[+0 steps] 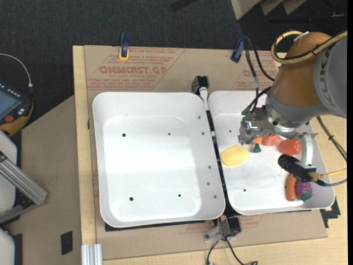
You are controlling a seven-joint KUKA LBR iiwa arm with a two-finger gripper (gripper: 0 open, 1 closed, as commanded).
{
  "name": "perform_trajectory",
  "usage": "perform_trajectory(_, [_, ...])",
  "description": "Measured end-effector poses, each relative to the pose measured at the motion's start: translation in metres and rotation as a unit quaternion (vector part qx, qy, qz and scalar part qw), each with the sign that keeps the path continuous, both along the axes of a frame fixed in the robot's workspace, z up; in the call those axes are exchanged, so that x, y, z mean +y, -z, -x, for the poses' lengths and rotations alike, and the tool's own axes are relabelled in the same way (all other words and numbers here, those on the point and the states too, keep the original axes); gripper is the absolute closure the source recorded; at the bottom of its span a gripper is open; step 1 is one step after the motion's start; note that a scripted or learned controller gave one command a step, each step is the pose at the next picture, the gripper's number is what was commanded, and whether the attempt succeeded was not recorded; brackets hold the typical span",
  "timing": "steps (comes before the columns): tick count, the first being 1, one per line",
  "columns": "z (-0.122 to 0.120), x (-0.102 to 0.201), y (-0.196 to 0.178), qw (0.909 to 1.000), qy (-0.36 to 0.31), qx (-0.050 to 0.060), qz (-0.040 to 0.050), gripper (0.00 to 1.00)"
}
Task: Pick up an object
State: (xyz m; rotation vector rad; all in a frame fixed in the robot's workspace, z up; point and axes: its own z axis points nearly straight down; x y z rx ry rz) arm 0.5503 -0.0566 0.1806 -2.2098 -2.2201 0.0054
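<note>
Nearest me, an orange toy (290,187) and a purple toy (303,190) crowd the near corner of the right bin (259,206), awkward against the wall. Further in, the yellow lemon-shaped toy (235,155) lies alone by the inner wall. I'd guess it's light, smooth and rolly, so pinch across its short middle. The gripper (251,132) hovers just beyond it; can't tell if the jaws are apart or together.

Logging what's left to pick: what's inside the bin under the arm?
A yellow lemon-shaped piece, red-orange pieces beside the claw, and an orange piece next to a purple one in the near corner of the bin. The arm covers the far side, so anything beneath it cannot be seen.
</note>
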Motion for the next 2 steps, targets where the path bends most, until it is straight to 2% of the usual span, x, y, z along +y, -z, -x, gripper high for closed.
perform_trajectory(1, [0.047,-0.096,0.008,1.0,0.008,-0.002,0.0035,1.0])
perform_trajectory(2, [0.074,-0.127,0.071,1.0,0.005,-0.001,0.0015,1.0])
